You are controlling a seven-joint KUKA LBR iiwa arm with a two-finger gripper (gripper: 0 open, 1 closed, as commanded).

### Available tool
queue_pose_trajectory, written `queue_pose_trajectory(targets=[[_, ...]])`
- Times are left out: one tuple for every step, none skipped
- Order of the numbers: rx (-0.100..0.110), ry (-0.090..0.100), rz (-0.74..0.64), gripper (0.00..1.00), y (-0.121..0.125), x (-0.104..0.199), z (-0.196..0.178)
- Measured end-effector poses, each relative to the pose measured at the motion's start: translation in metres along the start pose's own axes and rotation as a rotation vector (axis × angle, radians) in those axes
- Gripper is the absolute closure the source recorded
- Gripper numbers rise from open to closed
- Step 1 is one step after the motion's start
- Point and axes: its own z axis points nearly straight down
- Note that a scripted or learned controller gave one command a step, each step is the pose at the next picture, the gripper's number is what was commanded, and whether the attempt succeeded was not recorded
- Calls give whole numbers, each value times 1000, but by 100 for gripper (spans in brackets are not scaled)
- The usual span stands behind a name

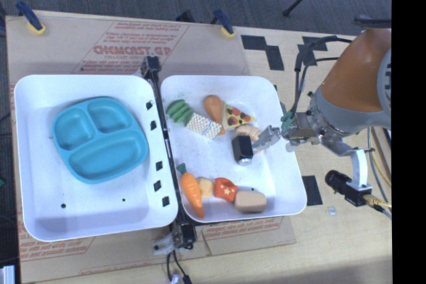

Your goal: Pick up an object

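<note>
The right bin holds several toy foods. Along its back lie a green pickle, a checkered wafer, a brown drumstick and a pizza slice. Near the front edge sit a carrot, a red pepper and a tan bread piece. My gripper reaches in from the right and hangs low over the bin's middle. It is right beside a small tan item, which it partly hides. Nothing is visibly held.
The left bin carries a blue divided plate. Black clips run along the seam between the bins. The arm's grey wrist and orange band hang over the bench right of the bins, with cables and a black fitting nearby.
</note>
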Motion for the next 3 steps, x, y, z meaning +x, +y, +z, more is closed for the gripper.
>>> queue_pose_trajectory(targets=[[3, 0, -42, 0, 51, 51, 120], [-2, -1, -217, 0, 62, 2, 154], [-2, 0, -226, 0, 131, 52, 154]])
